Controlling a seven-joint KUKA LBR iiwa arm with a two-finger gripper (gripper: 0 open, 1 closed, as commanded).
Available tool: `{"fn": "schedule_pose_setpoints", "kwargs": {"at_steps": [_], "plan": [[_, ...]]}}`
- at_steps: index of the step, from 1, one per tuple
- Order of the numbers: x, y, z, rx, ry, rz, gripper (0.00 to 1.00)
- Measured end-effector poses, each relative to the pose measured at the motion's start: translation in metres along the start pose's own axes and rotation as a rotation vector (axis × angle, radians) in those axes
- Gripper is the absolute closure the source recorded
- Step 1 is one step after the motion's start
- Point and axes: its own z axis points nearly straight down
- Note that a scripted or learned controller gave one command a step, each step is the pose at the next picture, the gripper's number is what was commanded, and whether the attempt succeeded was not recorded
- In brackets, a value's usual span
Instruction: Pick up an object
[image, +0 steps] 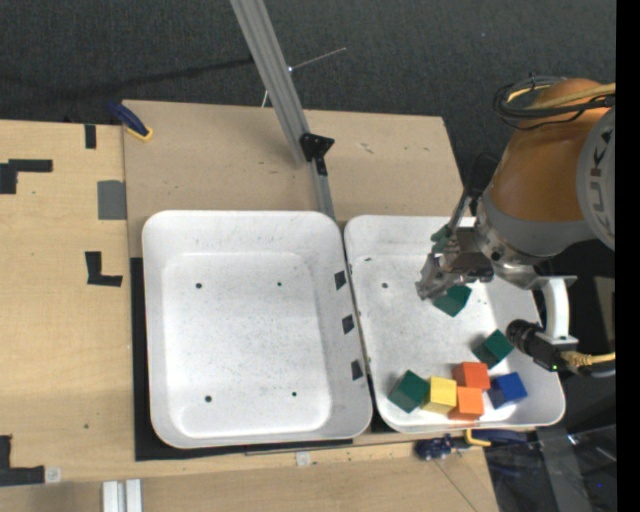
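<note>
The gripper (443, 285) pinches a green block (453, 299) over the right bin (385, 250). Next, lift it higher.

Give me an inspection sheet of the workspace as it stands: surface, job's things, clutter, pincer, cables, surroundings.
Surface: wooden bench bearing the left bin and the right bin, side by side.
Job's things: dark green block right under the pincer; near the right bin's front edge a green block, yellow block, two orange blocks, blue block and teal block.
Clutter: blue and yellow clip on the bench's far left corner.
Pincer: pincer over the right bin; a hold cannot be confirmed.
Cables: black loop atop the arm.
Surroundings: dark floor; slanted metal pole.
</note>
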Motion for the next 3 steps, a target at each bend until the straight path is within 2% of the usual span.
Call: {"fn": "schedule_pose_setpoints", "kwargs": {"at_steps": [2,3], "plan": [[0.103,0.037,0.003,0.001,0.0,0.0,1.0],[0.14,0.057,0.02,0.001,-0.002,0.001,1.0]]}}
